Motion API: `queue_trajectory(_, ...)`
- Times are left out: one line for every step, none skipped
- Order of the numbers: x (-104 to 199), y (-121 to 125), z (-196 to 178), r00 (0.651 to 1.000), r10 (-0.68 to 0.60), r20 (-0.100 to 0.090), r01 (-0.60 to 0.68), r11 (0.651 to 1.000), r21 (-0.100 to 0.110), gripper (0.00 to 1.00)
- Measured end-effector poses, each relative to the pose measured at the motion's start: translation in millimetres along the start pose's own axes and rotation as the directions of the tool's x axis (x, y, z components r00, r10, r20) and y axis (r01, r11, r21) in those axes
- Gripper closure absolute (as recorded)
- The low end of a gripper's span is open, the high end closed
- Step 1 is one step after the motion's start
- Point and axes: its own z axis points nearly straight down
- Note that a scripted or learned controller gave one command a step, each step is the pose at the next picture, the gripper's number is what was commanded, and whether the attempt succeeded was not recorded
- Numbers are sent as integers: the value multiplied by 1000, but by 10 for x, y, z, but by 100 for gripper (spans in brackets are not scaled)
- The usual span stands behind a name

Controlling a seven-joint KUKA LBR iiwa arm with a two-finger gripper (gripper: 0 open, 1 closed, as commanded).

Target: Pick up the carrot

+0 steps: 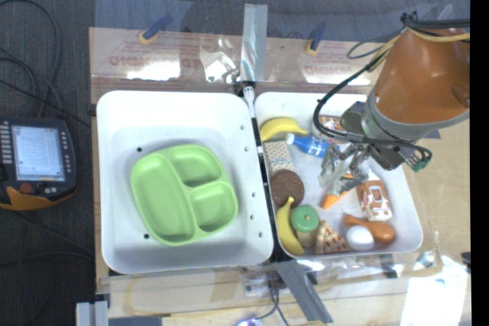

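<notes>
- The hand [345,168] hangs over the right bin [412,237], its state too cluttered to tell.
- The carrot [331,200] lies just beneath, partly hidden.
- Carton [374,200] print is unreadable.

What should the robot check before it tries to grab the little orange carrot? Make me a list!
1. Carrot in sight in the right bin: ok.
2. Gripper over the right bin, just above the carrot: ok.
3. Carrot between the fingers: cannot tell; it lies just below the gripper.
4. Room around the carrot: not ok; the brown cookie, green-lidded jar and white-and-orange toy crowd it.
5. Blue bottle near the gripper's path: not ok, close.
</notes>
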Motion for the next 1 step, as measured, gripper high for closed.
queue_trajectory(-55,18,-395,996,92,3,-92,996,1,100)
